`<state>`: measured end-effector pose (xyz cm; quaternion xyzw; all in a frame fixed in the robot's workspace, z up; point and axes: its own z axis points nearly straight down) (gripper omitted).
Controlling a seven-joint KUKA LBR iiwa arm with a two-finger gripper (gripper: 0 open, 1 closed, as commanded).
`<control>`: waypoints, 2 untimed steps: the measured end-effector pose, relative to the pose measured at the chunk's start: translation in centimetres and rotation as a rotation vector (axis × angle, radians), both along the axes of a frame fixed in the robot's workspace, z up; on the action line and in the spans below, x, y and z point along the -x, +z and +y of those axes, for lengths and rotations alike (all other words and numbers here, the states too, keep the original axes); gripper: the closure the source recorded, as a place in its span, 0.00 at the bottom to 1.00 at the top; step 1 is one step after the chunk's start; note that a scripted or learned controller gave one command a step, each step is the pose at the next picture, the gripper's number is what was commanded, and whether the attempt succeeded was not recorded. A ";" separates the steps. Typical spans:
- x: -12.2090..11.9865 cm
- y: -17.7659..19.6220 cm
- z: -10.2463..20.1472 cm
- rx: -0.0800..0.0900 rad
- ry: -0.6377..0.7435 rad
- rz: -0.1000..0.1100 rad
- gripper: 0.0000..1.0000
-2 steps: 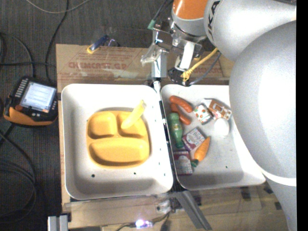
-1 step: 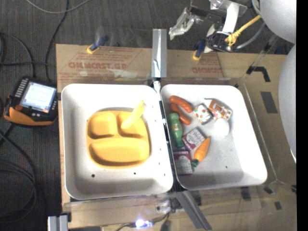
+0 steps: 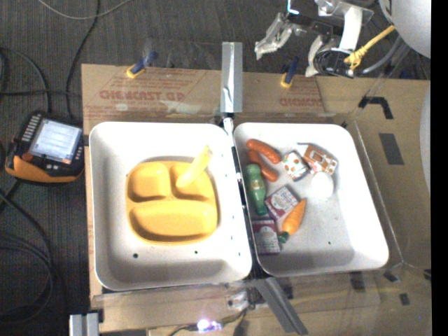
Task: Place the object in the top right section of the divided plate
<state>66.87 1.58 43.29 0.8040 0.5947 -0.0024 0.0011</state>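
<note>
Yellow divided plate (image 3: 171, 219) in a white bin (image 3: 105, 187); orange carrot (image 3: 294, 216), green bottle (image 3: 255, 185).

Glossy plastic plate (image 3: 171, 212) — matt cardboard (image 3: 168, 93)

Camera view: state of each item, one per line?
gripper: raised above the bench behind the right bin, fingers apart, nothing between them
yellow divided plate: flat in the left bin
pale yellow piece: lying tilted in the plate's top right section, one end over its rim
green bottle: on its side in the right bin
carrot: lying flat
sausages: lying flat
white egg: resting among the cartons
</note>
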 end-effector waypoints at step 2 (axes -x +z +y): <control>0.0 0.0 -5.6 -0.001 0.042 0.000 0.00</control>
